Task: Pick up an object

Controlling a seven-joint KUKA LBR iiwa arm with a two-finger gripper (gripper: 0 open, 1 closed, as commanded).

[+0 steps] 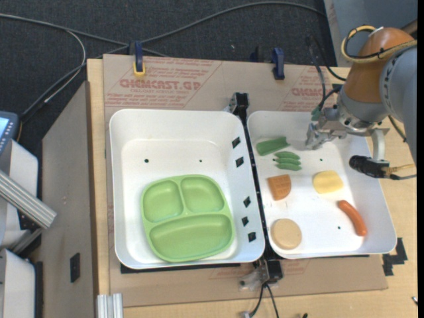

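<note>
Working from the near rim of the right bin (317, 212), we note a tan disc (287, 233) close to the front wall and a red sausage (352, 217) near the front right corner. A grasp on either risks a strike against the rim, because little room remains on the wall side.

Further in, the orange wedge (279, 187) and the yellow block (327, 182) lie apart with bare floor around them. We judge these the safest targets.

Beyond them, the green pod (287, 159) and the green leaf piece (271, 145) lie just beside each other, near the wall shared with the left bin (172, 144). A descent here may catch both, or push one against that wall. Both look flat, so a closing grip may slide over them.

The gripper (321, 132) hangs low over the far part of the right bin, right of the green pieces and touching none of them. It carries nothing that we can see, and we cannot tell whether it stands wide or narrow.

The far rim lies close behind it. The green divided plate (187, 217) in the left bin is well apart.
</note>
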